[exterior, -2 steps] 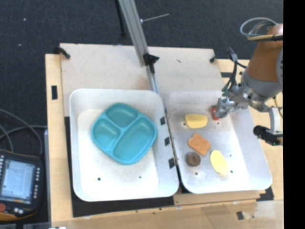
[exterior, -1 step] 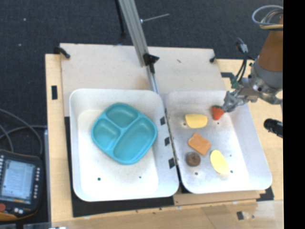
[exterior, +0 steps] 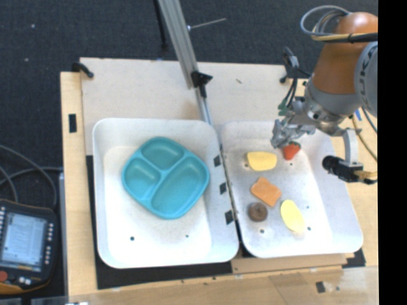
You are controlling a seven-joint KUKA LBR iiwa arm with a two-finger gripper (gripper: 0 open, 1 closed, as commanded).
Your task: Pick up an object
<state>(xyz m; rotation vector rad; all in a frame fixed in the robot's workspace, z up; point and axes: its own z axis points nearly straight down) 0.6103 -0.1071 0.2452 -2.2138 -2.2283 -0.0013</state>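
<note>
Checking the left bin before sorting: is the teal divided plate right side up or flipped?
Right side up: the teal divided plate shows its three recessed compartments facing up.

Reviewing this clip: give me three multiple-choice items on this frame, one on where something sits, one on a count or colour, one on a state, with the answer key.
1. Where does the teal divided plate lie?
A. In the left bin
B. In the right bin
C. On the floor

2. Leaving aside the small red piece at the claw, how many loose items lie on the right bin's floor?
A. Two
B. Four
C. Seven

3. How does the plate sit?
A. Flat, compartments facing up
B. Turned upside down
C. Standing on its edge

Answers:
1. A, the plate rests in the left bin, away from the food pieces.
2. B, a pale yellow piece, an orange block, a brown round piece and a yellow oval.
3. A, its three hollows are open to the camera.
</note>
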